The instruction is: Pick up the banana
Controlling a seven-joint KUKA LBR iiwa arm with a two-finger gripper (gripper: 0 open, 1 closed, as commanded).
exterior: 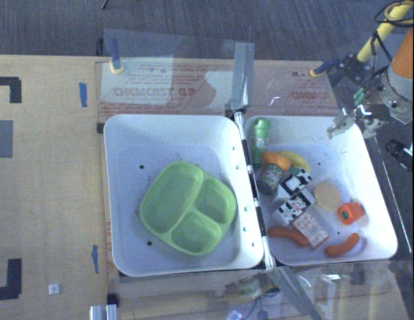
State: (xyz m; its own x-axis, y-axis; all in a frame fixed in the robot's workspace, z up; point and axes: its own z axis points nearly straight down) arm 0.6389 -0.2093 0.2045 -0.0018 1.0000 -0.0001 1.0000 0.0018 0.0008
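The banana (pixel 297 159) is a small yellow curve in the upper left part of the right bin (pixel 379 205), partly tucked behind an orange fruit (pixel 277 160). My gripper (pixel 353 128) hangs over the bin's upper right corner, up and to the right of the banana and well apart from it. Its two metal fingers (pixel 336 129) stand open with nothing between them.
Around the banana lie a green bottle (pixel 261 135), a small can (pixel 270 177), two black-and-white boxes (pixel 297 181), a beige disc (pixel 327 195), an orange toy (pixel 351 212), a pink packet (pixel 311 227) and two sausages (pixel 287 235). The left bin (pixel 127 145) holds a green divided plate (pixel 188 207).
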